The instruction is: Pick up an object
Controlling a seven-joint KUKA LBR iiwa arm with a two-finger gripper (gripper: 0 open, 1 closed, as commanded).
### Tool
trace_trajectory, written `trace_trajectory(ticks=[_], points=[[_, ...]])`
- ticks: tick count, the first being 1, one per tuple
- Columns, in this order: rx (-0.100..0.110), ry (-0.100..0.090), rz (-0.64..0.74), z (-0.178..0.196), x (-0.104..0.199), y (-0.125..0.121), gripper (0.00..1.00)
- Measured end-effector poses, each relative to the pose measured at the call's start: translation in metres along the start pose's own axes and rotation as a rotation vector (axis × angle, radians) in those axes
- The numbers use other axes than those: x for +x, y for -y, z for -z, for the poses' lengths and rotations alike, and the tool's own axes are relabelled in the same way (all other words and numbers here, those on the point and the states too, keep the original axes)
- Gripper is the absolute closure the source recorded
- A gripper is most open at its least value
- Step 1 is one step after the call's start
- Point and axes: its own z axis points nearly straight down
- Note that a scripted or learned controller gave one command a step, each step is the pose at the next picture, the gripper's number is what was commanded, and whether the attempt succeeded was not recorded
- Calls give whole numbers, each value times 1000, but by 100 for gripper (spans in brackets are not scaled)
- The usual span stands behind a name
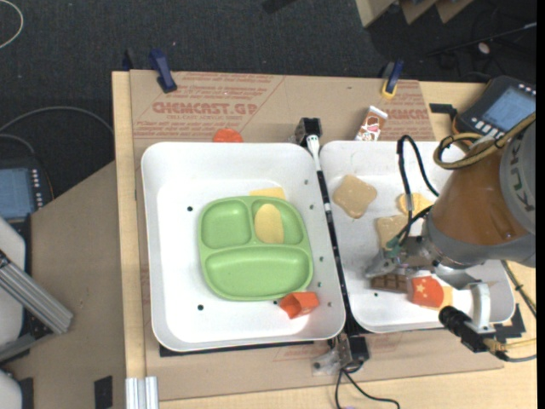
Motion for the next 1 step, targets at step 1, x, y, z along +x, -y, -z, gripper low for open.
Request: trace_trajectory(ticks=[1], points=[[-10,-2,11,96,50,-58,100]])
